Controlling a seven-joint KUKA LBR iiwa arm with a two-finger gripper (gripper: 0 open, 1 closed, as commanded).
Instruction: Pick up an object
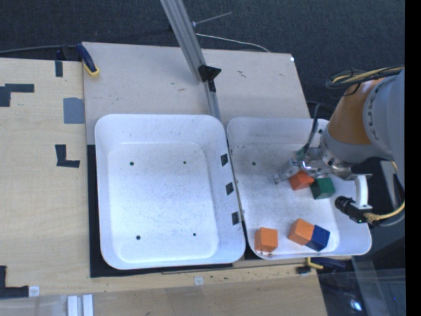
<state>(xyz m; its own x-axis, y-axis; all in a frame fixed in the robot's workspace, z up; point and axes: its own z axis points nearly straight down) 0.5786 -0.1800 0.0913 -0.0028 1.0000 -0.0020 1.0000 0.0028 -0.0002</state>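
My gripper (290, 174) is low inside the right bin (263, 143), near its middle. A red-orange block (301, 182) lies right against the gripper's lower right side, partly covered by it. A green block (323, 189) sits touching that block on its right. Near the bin's front edge rest an orange cube (266, 239), a second orange cube (301, 231) and a blue cube (319, 237) that touches it.
The left bin (164, 189) stands beside the right one, their rims meeting in the middle. A slanted metal rail (187, 35) crosses the bench behind the bins. The arm's orange band (348, 120) hangs over the right bin's far right side.
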